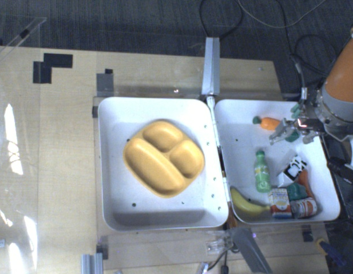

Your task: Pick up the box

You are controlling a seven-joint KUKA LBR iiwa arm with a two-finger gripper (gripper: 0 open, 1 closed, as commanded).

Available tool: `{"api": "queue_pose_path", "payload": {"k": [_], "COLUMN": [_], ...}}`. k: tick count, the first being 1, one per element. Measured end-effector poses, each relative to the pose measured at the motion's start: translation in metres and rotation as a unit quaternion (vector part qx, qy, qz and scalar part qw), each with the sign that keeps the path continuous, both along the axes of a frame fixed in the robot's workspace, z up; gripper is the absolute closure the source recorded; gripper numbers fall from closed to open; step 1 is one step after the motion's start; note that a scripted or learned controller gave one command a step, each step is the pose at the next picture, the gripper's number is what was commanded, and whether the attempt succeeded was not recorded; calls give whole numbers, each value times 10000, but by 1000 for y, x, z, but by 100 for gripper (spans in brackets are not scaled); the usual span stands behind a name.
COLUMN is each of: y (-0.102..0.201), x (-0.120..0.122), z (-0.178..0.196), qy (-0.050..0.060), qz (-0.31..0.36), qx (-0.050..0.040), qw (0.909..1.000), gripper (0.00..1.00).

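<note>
One box (pixel 279 201) — well below end effector (pixel 285 130).

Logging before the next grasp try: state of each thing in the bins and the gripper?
gripper: over right bin's far side, holding nothing
carrot: lying by gripper
green bottle: lying flat
box: near corner, against can
banana: along near wall
bread: in left bin

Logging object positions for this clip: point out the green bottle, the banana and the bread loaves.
green bottle (pixel 262 172), camera view, mid-body.
banana (pixel 246 202), camera view, middle of its curve.
bread loaves (pixel 163 157), camera view, centre of cluster.
</note>
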State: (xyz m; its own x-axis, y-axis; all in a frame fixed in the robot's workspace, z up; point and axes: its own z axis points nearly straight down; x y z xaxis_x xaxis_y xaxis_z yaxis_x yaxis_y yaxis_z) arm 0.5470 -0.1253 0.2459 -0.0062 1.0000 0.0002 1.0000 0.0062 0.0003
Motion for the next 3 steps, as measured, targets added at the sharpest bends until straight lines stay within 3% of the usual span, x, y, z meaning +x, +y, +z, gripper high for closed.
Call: {"api": "queue_pose_path", "payload": {"k": [1, 2, 3], "y": [40, 31, 32], "x": [-1, 23, 26], "z": [-142, -158, -149], "qy": [15, -29, -45], "qz": [-672, -1275, -1267], "qx": [4, 12, 24], "qw": [9977, 9918, 9919], "gripper": [0, 0, 100]}}
